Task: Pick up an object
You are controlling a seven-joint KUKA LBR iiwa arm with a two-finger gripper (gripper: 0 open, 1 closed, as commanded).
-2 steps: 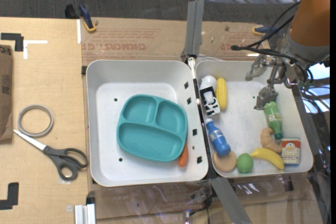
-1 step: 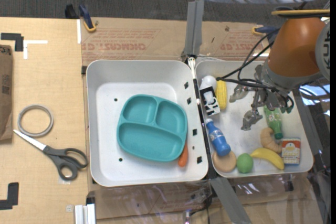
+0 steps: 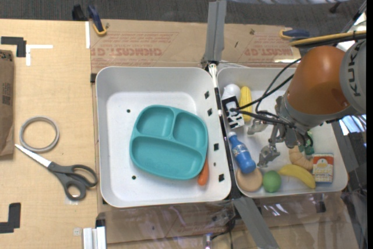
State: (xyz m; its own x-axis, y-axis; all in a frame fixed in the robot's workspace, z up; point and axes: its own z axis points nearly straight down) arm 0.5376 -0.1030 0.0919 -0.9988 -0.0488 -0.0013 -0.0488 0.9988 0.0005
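While the grey arm (image 3: 344,76) reaches in from the right, its gripper (image 3: 278,146) hangs low inside the right bin (image 3: 341,181), fingers slightly apart with nothing between them. Right bin contents: 1 blue bottle (image 3: 242,154), 1 green ball (image 3: 271,181), 1 banana (image 3: 297,175), 1 corn cob (image 3: 245,103), 1 small carton (image 3: 323,168). Left bin (image 3: 111,125): 1 teal divided plate (image 3: 169,141), 1 carrot (image 3: 203,174) at its edge. Bench: scissors (image 3: 65,173), tape roll (image 3: 39,133).
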